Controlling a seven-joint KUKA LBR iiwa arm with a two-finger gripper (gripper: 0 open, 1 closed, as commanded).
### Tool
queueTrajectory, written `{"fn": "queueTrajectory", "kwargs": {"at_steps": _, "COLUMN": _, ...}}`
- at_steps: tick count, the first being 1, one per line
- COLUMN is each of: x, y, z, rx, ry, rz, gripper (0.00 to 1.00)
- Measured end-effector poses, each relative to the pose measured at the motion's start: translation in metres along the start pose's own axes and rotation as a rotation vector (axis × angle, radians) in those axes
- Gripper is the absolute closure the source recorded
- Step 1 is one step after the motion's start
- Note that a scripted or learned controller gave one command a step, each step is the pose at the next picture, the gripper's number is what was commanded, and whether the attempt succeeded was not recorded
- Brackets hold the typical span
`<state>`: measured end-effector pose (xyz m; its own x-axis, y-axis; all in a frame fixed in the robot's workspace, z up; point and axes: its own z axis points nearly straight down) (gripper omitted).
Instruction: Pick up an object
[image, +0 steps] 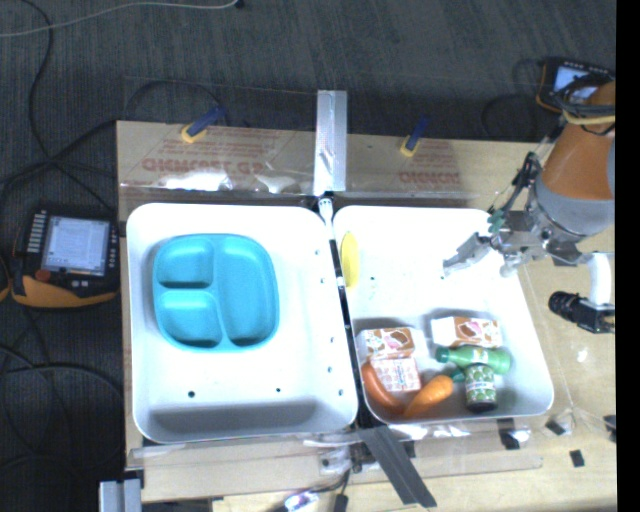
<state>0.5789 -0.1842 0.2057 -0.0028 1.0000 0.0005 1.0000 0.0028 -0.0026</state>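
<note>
My gripper (481, 263) hangs over the right bin (430, 235) near its right wall, open, with nothing between its fingers. Below it, in the bin's front part, lie two small brown-and-white cartons (387, 342) (465, 330), a red-and-white packet (401, 375), a green bottle (480, 358) lying on its side, a darker green bottle (481, 390), an orange carrot (431, 394) and a reddish sausage (375, 387). A yellow banana-like piece (348, 256) lies along the bin's left wall. The gripper is apart from all of them.
The left bin (160, 400) holds a blue divided plate (215, 290). A metal post (331, 140) stands behind the wall between the bins. A handheld pendant (68, 250) lies on the floor at the left. The arm's orange band (582, 160) is at the right.
</note>
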Motion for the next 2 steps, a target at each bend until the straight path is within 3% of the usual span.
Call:
{"fn": "queueTrajectory", "kwargs": {"at_steps": 1, "x": -0.0276, "y": 0.0703, "z": 0.1062, "rx": 0.003, "ry": 0.010, "rz": 0.230, "gripper": 0.00}}
{"fn": "queueTrajectory", "kwargs": {"at_steps": 2, "x": -0.0296, "y": 0.0702, "z": 0.0963, "rx": 0.001, "ry": 0.000, "rz": 0.228, "gripper": 1.00}}
